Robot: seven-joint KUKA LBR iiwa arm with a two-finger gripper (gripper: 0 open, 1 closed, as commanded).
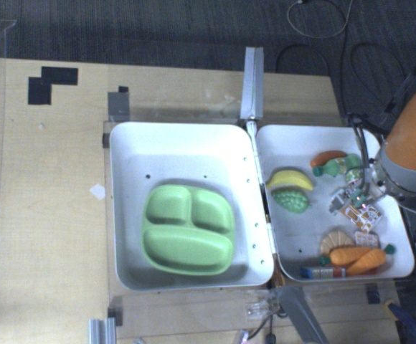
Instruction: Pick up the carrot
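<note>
- Arm [414, 138] was cut off by the right edge of the frame; only the orange band and grey wrist showed, at right centre.
- Gripper [353, 201] was a small blurred metal cluster over the right bin [287, 253], just left of the wrist. Couldn't tell if it was spread or closed, or whether it gripped anything.
- Carrot [357, 257] lay flat at the lower right of the right bin, close to the bottom wall, well below the gripper. A second orange piece seemed to overlap it; where one ended and the other began was hard to make out.
- A tan round item [335, 239] touched the carrot's upper left; a thin marker-like thing [323, 271] lay along the bottom wall just beside it.
- Upper right of that bin: an orange-and-green item [335, 162], partly behind a cable.
- Yellow banana [290, 179] and green bumpy item [292, 200] sat near the bin's left wall, touching each other.
- Open floor in the right bin: centre and lower left.
- Left bin [125, 192] held a green divided tray [189, 228], with bare floor around it.
</note>
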